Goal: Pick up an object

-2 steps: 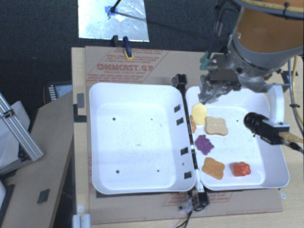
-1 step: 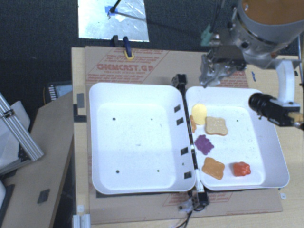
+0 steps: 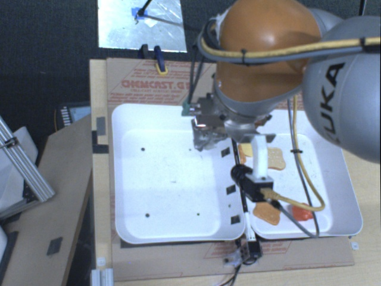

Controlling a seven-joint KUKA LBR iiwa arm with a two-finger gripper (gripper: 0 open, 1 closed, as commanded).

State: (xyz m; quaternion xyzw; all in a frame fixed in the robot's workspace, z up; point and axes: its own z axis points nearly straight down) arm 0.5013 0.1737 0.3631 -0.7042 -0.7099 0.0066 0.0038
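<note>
The arm (image 3: pixel 280 58) reaches across the right bin (image 3: pixel 333 177) toward the divider, with its gripper (image 3: pixel 208 137) low over the left bin's (image 3: pixel 166 177) right edge. Nothing appears lifted, so the pick seems not yet done. The candidate objects lie in the right bin: a tan slice (image 3: pixel 275 158), an orange piece (image 3: pixel 266 213) and a red piece (image 3: pixel 302 213).

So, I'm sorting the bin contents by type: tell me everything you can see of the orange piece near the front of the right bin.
The orange piece is a small, flat, rounded-corner slab, matte like foam or plastic food. It lies flat on the floor of the right bin, near its front edge, close to the divider. A yellow cable crosses just above it; a red item lies beside it.
</note>
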